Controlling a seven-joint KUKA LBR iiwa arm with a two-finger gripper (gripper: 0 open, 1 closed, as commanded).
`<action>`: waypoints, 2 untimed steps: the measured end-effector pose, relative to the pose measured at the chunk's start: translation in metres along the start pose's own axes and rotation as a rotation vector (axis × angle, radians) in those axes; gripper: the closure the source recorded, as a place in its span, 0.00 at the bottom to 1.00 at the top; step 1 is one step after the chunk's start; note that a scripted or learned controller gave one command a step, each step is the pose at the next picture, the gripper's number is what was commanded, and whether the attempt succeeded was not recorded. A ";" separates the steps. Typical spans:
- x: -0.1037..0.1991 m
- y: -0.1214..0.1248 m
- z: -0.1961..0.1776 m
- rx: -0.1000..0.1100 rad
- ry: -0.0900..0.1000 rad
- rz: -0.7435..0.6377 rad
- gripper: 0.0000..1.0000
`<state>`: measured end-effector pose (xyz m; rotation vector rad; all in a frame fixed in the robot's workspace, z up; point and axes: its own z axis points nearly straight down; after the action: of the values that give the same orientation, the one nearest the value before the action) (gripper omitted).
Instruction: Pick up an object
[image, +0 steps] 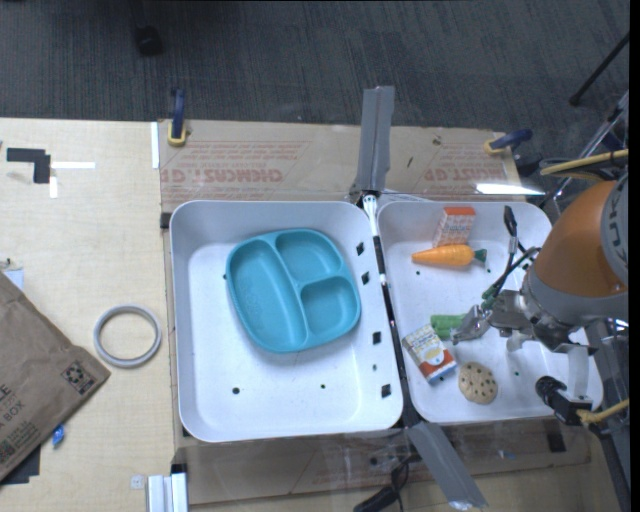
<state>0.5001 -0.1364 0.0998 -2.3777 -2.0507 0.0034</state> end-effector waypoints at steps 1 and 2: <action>0.037 0.015 0.009 0.001 0.000 0.011 0.00; 0.037 0.015 0.009 0.001 -0.001 0.011 0.00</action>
<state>0.5203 -0.1020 0.0904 -2.3889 -2.0375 0.0048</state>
